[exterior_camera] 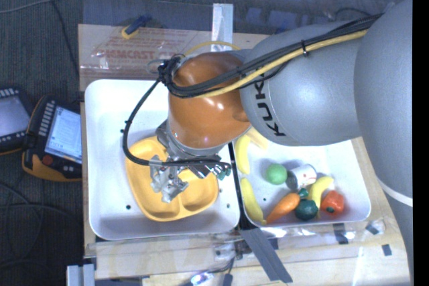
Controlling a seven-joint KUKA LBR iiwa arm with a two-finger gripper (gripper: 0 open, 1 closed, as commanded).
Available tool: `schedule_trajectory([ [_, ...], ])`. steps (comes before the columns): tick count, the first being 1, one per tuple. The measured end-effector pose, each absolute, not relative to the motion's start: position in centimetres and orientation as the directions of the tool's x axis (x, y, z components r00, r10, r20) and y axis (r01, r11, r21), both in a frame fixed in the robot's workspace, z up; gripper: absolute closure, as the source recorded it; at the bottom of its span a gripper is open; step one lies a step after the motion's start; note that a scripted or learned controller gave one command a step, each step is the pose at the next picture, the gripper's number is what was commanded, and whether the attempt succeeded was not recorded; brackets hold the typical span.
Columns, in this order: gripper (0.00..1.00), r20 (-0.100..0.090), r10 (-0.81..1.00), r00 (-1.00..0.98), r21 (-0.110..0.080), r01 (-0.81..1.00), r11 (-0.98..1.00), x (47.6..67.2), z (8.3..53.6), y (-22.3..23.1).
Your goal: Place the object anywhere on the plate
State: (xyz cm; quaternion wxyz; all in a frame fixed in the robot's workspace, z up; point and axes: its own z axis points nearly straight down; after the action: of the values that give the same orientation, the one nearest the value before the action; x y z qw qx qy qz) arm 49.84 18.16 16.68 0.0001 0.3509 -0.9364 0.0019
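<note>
Gripper (169, 185) hovers low over yellow plate (144, 201).

**Materials and Surface Finish**

Orange wrist band (201, 104): glossy, smooth. Arm casing (322, 97): smooth grey satin. Gripper (169, 185): bare metal. Yellow plate (194, 201): smooth plastic. White bins (107, 144): smooth, slightly glossy plastic. Floor (53, 10): rough matt carpet.

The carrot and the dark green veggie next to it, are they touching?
Touching. The camera view shows the carrot lying against the dark green vegetable in the right bin, with no white floor visible between them.
</note>
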Motion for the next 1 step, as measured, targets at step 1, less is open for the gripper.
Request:
schedule_trajectory([
  [1,1.0,0.0,-0.939,-0.344,0.002,-0.939,0.344,49.56,14.2,19.4],
])
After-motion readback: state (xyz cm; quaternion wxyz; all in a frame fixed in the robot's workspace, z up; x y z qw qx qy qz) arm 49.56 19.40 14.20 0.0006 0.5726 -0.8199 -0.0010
